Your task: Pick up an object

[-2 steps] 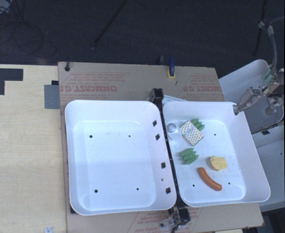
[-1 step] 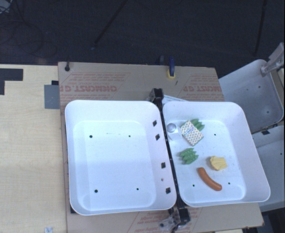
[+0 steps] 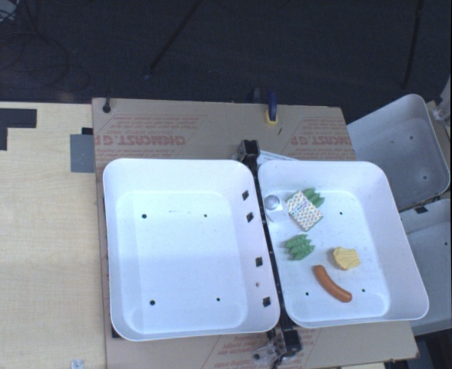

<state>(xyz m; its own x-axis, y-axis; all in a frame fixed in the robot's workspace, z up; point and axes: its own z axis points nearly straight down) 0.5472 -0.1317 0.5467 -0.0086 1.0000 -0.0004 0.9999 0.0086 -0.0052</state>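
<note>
Gripper: open or closed, cannot tell; position against the objects, cannot tell either.
Sausage (image 3: 332,283): orange-red, lying at a slant near the front of the right bin (image 3: 399,283), apart from the rest.
Yellow piece (image 3: 347,258): just behind the sausage, toward the bin's right side.
Green piece (image 3: 299,246): left of the yellow piece, near the wall between the bins.
Checkered block (image 3: 304,211): white and yellow, tilted, further back in the same bin.
Second green piece (image 3: 314,197): touching the block's far edge.
Small silver round thing (image 3: 272,202): just left of the block, by the dividing wall.
Left bin (image 3: 118,206): white, side by side with the right one.
Bench (image 3: 34,244): pale wood, with brown board (image 3: 180,133) under both bins.
</note>
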